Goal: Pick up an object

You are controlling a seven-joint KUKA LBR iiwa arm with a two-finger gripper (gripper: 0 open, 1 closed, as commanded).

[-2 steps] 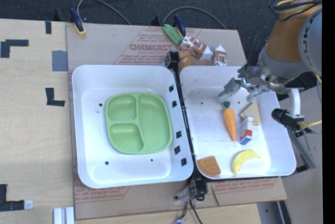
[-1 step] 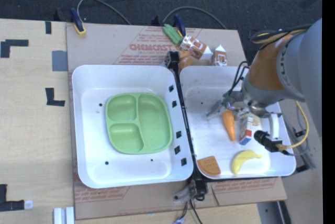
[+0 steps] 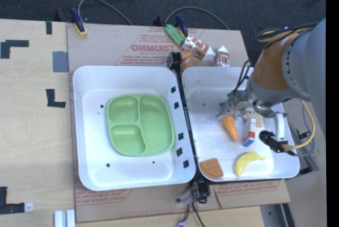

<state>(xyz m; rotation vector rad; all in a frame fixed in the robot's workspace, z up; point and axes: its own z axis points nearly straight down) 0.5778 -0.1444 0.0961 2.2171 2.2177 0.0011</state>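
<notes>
Claw low in right bin, grip state impossible to tell. Carrot just below it, small carton beside. Best to centre over carrot, avoiding carton.

Green plate in white left bin. Orange carrot, yellow banana, brown cookie in white right bin. Arm grey, orange band.

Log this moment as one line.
end effector above carrot | right bin | banana untouched | green plate left bin
</notes>
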